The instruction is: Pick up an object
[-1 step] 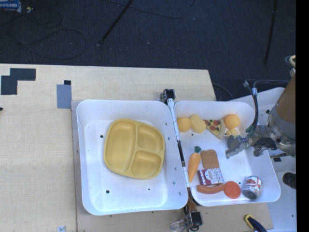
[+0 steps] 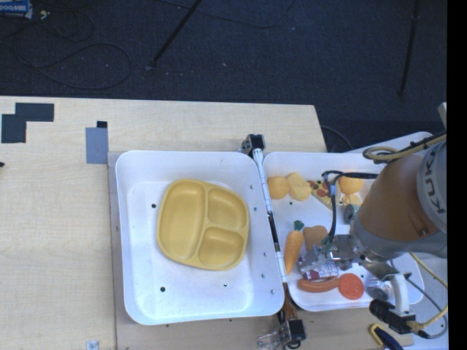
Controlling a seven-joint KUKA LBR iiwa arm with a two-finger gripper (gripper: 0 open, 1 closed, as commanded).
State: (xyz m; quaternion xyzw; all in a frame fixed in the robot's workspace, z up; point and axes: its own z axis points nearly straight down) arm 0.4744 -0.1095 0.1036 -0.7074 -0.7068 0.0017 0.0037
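The gripper (image 2: 323, 259) hangs low in the right bin (image 2: 306, 297); whether it grips anything cannot be told. Touching its left side stands an orange carrot (image 2: 292, 249), tapered, green-tipped. Just below lie a red sausage (image 2: 316, 286) and a tomato (image 2: 351, 286).
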